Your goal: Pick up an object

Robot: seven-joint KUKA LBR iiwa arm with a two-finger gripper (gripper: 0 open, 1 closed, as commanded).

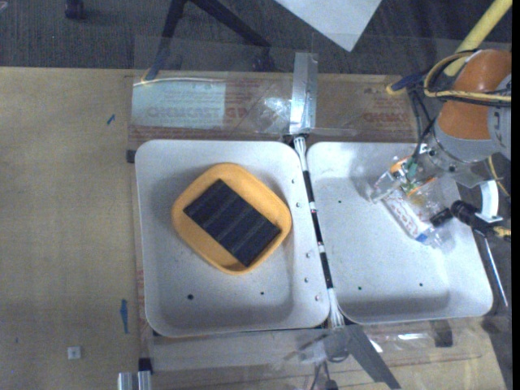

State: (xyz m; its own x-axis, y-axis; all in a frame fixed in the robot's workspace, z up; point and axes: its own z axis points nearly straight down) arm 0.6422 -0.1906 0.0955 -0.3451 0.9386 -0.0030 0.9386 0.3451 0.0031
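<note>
A yellow-orange rounded pad with a dark ribbed panel on top (231, 218) lies tilted in the middle of the left bin (154, 299). A crinkled clear plastic packet with red and orange bits inside (404, 204) lies in the upper right part of the right bin (382, 291). My gripper (424, 171) hangs over the right bin's far right side, right at the packet's upper end. The grey wrist and its orange band (475, 96) rise above it. Whether the packet is gripped is hidden.
A metal divider bracket (304, 96) stands behind the seam between the bins. Clear plastic sheeting (183, 104) covers the bench behind the left bin. Black and yellow cables (422, 88) run beside the arm. A chair base stands on the floor beyond.
</note>
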